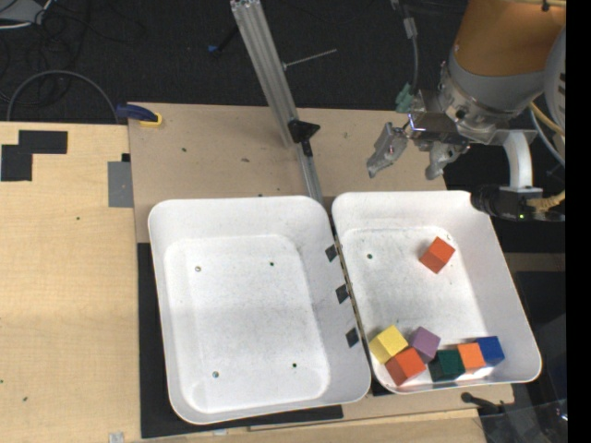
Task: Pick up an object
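My gripper (409, 157) hangs above the far edge of the right bin (499, 247), its two fingers spread apart with nothing between them. An orange cube (437, 254) lies alone in the upper part of that bin, below and to the right of the fingers. Along the bin's near edge sits a cluster of cubes: yellow (389, 342), red-orange (404, 365), purple (425, 341), dark green (447, 365), orange (472, 354) and blue (490, 349).
The left bin (175, 238) sits beside the right one, divided by a ridge with black clips (340, 293). A slanted aluminium bar (273, 81) rises behind the bins. The wooden bench extends to the left.
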Controlling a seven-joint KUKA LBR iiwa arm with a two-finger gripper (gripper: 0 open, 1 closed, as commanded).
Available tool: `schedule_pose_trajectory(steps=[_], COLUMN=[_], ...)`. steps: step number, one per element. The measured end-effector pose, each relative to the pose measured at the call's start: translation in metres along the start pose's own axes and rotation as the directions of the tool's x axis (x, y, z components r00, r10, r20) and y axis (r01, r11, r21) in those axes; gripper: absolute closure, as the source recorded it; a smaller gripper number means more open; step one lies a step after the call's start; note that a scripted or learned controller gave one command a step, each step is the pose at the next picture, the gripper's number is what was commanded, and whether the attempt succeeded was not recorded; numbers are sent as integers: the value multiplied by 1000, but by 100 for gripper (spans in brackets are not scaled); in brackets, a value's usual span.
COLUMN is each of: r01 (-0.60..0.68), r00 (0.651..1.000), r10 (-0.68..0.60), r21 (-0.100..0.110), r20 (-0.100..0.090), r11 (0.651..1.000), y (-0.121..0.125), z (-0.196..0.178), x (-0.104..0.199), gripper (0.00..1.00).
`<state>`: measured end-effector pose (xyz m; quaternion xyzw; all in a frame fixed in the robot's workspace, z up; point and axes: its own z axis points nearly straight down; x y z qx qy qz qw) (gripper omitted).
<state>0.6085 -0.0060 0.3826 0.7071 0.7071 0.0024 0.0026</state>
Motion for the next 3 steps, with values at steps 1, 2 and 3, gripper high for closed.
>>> schedule_pose_trajectory(steps=[1,2,3], r01=[1,6,4], r00=[1000,1000,1000], r10=[-1,-6,-4], r21=[9,17,10], r20=[2,-2,1], r11=[1000,1000,1000], y=[40,58,59], z=[23,111,105], x=[-7,82,79], gripper=[0,0,0])
